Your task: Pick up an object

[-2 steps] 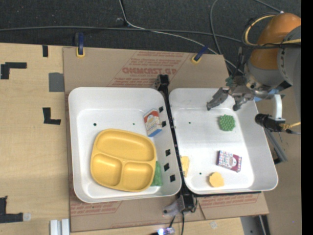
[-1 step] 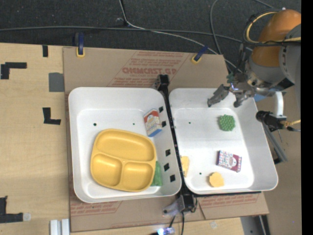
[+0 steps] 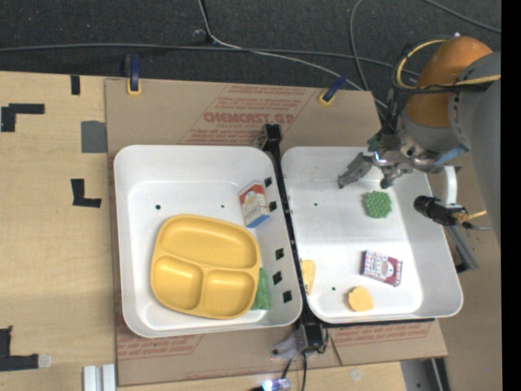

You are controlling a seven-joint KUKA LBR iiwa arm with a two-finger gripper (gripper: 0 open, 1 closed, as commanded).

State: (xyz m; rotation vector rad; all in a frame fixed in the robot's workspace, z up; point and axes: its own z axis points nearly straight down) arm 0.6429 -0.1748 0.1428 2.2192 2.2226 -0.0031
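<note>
Jaws (image 3: 368,174): spread apart, nothing between them, above the right bin (image 3: 326,165).
Green ball (image 3: 377,204): just below the jaws, on the bin floor.
Nearby: patterned packet (image 3: 381,267), yellow block (image 3: 359,299).
Left bin (image 3: 130,177): yellow tray (image 3: 203,265), small carton (image 3: 255,204).

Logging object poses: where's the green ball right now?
In the camera view, the green ball lies in the right bin, toward its upper right, just below the open claw and above the patterned packet.
</note>
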